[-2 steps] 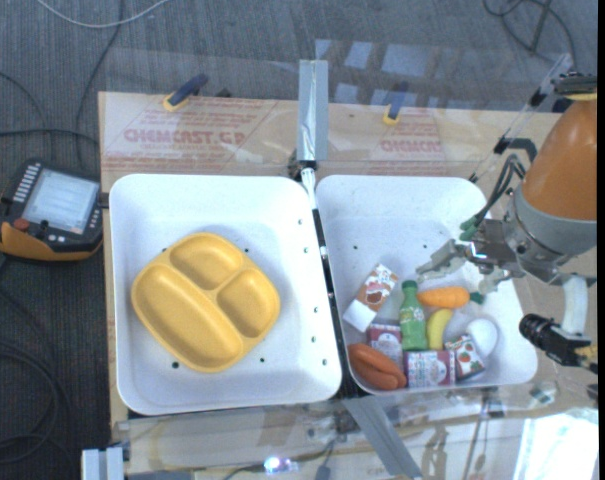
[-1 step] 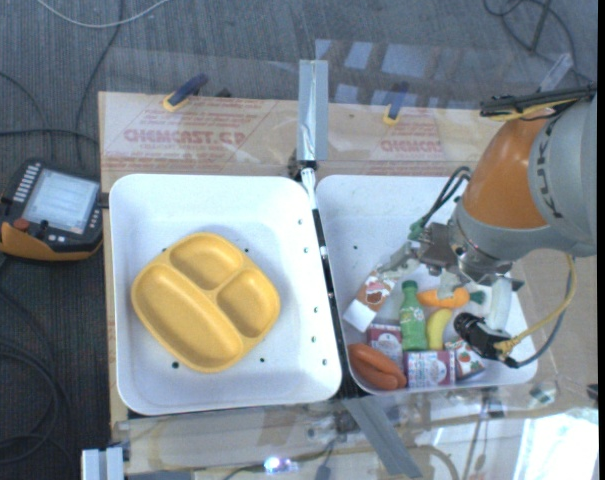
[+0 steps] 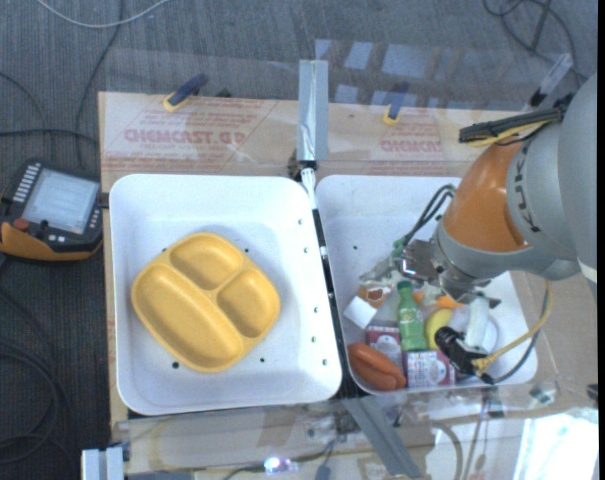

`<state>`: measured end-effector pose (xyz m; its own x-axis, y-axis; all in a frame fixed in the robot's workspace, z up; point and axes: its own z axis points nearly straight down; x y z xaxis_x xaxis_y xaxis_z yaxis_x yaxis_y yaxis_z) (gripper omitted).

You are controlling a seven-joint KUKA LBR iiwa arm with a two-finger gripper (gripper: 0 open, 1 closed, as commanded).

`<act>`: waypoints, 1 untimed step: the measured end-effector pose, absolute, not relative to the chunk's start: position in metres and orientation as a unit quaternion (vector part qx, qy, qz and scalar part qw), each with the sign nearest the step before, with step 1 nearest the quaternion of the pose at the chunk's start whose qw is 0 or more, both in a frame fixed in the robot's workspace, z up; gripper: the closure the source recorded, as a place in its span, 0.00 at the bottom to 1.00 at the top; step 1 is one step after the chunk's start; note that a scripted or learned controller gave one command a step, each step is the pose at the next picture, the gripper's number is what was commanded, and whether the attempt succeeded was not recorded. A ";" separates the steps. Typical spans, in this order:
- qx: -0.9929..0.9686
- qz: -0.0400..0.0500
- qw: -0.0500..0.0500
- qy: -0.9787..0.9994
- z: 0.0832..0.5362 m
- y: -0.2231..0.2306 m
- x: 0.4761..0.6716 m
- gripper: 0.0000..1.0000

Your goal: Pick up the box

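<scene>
Biggest stuff first: the arm [image 3: 527,198] comes in from the right of the frame and hangs over the right bin [image 3: 352,208]. The left bin [image 3: 132,208] just has a yellow divided plate [image 3: 207,300] sitting in the middle of it.

All the small stuff is crammed into the lower end of the right bin. The box [image 3: 385,344], dark red, is near the bottom edge. There's a sausage [image 3: 375,366] touching it on the lower left, a green bottle [image 3: 410,318] just beside it on the right, and a red packet [image 3: 429,369] below that bottle.

That pile is what worries me. The box is hemmed in, so I reckon you could easily nip the bottle or sausage instead. Or you shove the box against the bin wall and come up with nothing.

The gripper [image 3: 432,273] sits up and to the right of the box, tucked under the wrist. Honestly you can't tell how wide it is from here, and I can't see it holding anything.
</scene>
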<state>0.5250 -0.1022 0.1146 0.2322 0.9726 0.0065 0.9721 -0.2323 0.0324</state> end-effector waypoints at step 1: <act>0.789 -0.002 -0.001 0.614 0.183 -0.059 0.527 0.00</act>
<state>0.5272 -0.0585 0.1828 0.2462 0.9692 -0.0020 0.9692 -0.2462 -0.0029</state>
